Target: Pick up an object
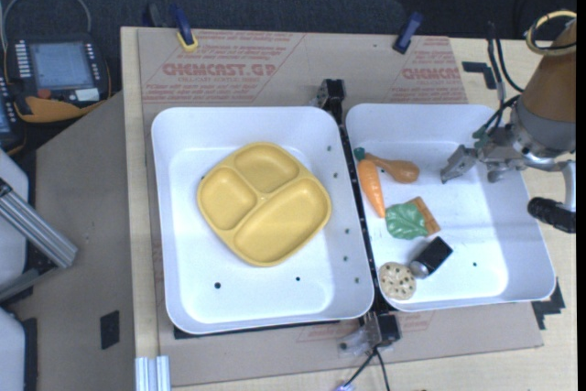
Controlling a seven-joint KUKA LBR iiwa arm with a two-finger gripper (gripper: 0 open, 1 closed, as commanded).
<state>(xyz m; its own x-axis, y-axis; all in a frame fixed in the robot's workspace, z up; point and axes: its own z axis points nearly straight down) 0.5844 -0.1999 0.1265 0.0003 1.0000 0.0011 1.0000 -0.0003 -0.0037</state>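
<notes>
Two white bins sat side by side on the bench (pixel 137 197). Left bin (pixel 183 224) held a yellow divided plate (pixel 265 202), three compartments, roughly centred. Right bin (pixel 494 224) held the small items, all grouped toward its left half: an orange carrot (pixel 371 187) lying lengthwise near the left wall, a tan drumstick-shaped piece (pixel 395 167) just above and beside it, a green leafy piece (pixel 404 221) overlapping an orange-tan wedge (pixel 424 213), a black block (pixel 433 255) with a grey end below those, and a round speckled cookie (pixel 397 280) at the bin's lower left corner, just beside the block. Arm came in from the right, orange band visible at the edge. Claw (pixel 482 162) hung over the upper right part of the right bin, fingers spread open, nothing between them. Claw was apart from every item; nearest was the drumstick piece, to its left. Blue clamps (pixel 186 29) held cardboard sheeting at the bench's far edge. A handheld pendant (pixel 57 71) lay off the bench at far left.
</notes>
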